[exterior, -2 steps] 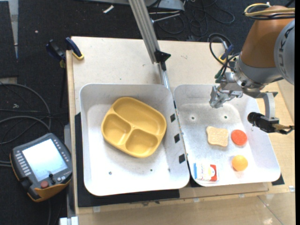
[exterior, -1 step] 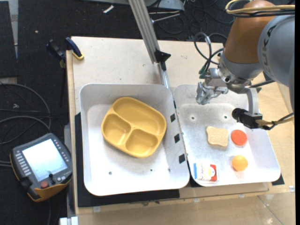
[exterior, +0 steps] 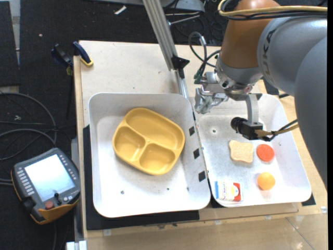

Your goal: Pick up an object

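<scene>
This is a robotics lab: a plywood bench (exterior: 130, 66) stands on dark carpet with loose cables (exterior: 26, 129) trailing over the floor. A handheld control pendant (exterior: 47, 184) with a lit screen lies at the bench's left, and a big grey industrial arm (exterior: 291, 51) reaches over two white bins (exterior: 104, 108).
</scene>
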Motion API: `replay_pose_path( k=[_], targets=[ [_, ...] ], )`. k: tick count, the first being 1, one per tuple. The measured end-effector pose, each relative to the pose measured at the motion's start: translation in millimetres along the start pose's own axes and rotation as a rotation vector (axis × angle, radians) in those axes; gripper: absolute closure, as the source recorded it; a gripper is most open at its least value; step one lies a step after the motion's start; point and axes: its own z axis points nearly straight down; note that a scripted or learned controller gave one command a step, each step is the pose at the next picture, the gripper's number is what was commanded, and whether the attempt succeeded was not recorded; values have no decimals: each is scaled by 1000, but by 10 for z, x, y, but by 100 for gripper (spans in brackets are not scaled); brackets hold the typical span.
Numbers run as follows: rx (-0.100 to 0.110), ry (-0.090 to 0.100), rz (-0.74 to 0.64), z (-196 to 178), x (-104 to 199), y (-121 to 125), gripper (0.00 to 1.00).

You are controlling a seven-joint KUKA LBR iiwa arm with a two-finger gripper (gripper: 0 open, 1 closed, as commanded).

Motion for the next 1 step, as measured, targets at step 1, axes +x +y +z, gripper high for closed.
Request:
replay_pose_path(
  k=[1],
  targets=[
    [1,0,1,97,506,40,100]
  ],
)
